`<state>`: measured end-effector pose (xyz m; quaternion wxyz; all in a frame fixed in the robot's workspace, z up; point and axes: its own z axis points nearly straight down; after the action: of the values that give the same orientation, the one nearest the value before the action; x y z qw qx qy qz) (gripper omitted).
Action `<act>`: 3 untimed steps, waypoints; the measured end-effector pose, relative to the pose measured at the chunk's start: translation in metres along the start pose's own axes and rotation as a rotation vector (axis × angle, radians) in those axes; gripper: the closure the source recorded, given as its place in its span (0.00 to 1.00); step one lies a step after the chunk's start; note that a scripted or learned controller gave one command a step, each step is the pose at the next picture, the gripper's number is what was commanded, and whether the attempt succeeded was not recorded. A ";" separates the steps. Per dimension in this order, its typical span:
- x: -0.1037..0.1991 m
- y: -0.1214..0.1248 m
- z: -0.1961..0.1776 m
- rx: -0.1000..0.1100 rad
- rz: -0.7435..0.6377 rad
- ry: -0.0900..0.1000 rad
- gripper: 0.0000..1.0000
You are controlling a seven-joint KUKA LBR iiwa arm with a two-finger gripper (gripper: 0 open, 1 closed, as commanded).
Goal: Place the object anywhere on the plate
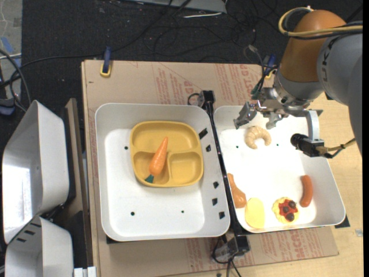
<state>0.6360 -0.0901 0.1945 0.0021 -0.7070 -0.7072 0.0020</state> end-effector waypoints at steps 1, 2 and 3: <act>-0.002 -0.001 0.044 -0.001 0.001 0.000 0.00; -0.002 -0.002 0.097 -0.001 0.001 0.000 0.00; -0.002 0.000 0.084 -0.007 0.001 -0.001 1.00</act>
<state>0.6352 -0.0917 0.1110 -0.0007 -0.7075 -0.7067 -0.0004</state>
